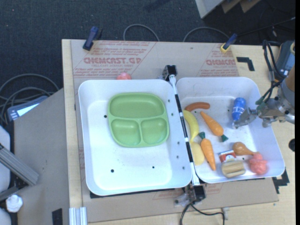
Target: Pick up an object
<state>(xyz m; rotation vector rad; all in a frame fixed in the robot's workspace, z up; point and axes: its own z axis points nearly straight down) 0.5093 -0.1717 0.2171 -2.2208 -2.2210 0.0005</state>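
You saw the arm [286, 78] reach in from the right, its end effector [246, 118] low beside the blue bottle [238, 108], grip state unclear.

One fixed camera is looking down at a slant on the bench [140, 60], seemingly from fairly high, framing both bins centrally, with floor filling the upper frame.

tool [253, 116] low, arm from right

Green divided plate [138, 118] sits in left bin [93, 172], toward 12 o'clock. Blue clamp [91, 38] on board's [112, 60] 11 o'clock corner; yellow-tipped clamp [228, 42] at 1 o'clock.
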